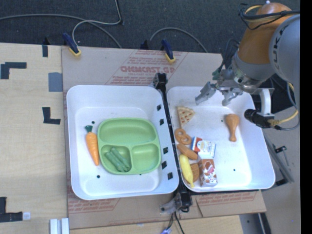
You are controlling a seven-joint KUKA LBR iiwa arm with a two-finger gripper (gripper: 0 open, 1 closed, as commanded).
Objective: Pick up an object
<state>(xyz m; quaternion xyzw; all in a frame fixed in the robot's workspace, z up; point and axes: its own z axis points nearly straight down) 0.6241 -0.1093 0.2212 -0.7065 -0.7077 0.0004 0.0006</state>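
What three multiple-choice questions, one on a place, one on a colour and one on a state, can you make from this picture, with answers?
1. Where does the carrot lie?
A. In the left bin, beside the tray
B. In the right bin
C. On the cardboard

2. What colour is the tray?
A. White
B. Green
C. Orange

3. How are the gripper's fingers?
A. Shut on the drumstick
B. Shut on the waffle
C. Spread apart, holding nothing

Answers: 1 A, it lies on the left bin's floor at the tray's left edge. 2 B, it is light green. 3 C, the fingers stand apart above the right bin, away from the drumstick.
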